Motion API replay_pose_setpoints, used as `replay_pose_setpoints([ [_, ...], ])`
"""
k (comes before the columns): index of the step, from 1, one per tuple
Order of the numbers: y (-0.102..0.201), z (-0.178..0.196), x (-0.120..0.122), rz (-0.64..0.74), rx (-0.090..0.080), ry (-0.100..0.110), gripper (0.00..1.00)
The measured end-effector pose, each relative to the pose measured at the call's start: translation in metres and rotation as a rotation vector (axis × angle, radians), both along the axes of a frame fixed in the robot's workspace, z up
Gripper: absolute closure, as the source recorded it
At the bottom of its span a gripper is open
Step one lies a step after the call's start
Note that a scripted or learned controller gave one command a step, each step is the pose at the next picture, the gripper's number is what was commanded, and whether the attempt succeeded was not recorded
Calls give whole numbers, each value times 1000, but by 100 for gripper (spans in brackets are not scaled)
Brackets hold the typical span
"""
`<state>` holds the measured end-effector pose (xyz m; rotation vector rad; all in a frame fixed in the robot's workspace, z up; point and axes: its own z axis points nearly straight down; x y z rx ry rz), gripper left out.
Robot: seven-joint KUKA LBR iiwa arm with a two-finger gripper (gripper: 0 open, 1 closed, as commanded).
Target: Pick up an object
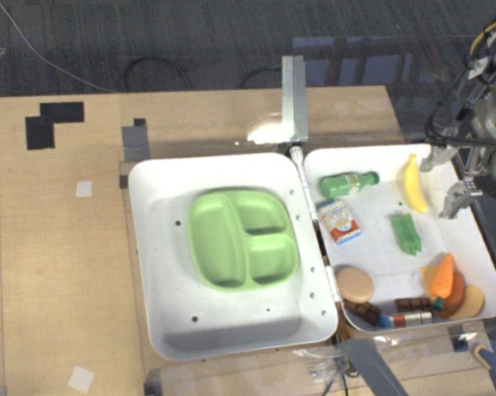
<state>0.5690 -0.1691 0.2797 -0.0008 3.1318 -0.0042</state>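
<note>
camera view is showing the gripper (452,182) hanging with its fingers spread open and nothing between them, just to the right of the yellow banana (413,184), which is lying in the right bin (486,254), with the green bottle (348,183) sitting to the banana's left.

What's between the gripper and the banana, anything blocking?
Nothing visible. The gripper sits at the right bin's right edge, and the banana lies just to its left on bare bin floor. The nearest neighbours, the green bottle and the green object, lie off that line.
</note>
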Motion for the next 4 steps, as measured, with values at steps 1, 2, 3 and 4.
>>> replay_pose_setpoints([
  [1, -8, -136, -2, 47, 6, 17, 0],
  [2, 7, -190, 33, -55, 1, -6, 0],
  [3, 8, -174, 37, -48, -2, -20, 100],
  [4, 59, -68, 75, -28, 3, -14, 100],
])
